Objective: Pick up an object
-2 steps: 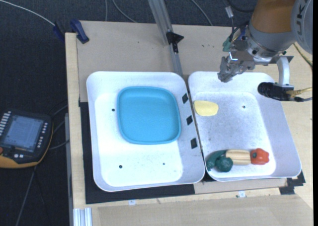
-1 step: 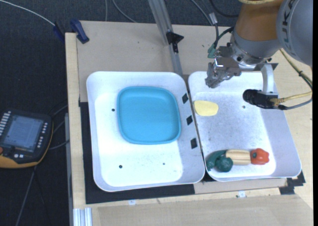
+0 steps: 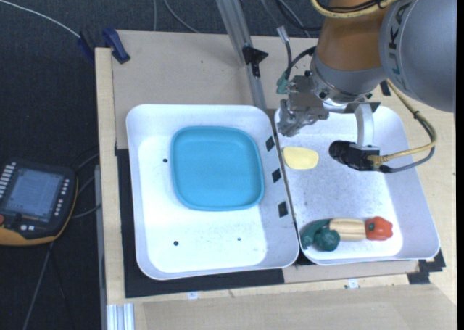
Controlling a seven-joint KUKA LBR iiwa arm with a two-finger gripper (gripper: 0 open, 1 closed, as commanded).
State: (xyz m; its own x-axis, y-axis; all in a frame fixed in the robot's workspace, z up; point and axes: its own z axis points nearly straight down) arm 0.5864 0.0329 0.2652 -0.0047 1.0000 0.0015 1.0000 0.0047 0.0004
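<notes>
My gripper hangs over the far left corner of the right bin, close to the divider between the bins. Just in front of it a pale yellow flat piece lies on the bin floor, apart from the gripper. Along the near edge of the same bin a dark green lump, a tan cylinder and a red round piece lie in a row, touching one another. The grey arm with its orange band covers the far part of the bin.
A blue square plate fills the middle of the left bin. A metal pole slants up behind the bins. A black fitting with a yellow cable hangs from the wrist over the right bin. A handheld pendant lies off the bench at left.
</notes>
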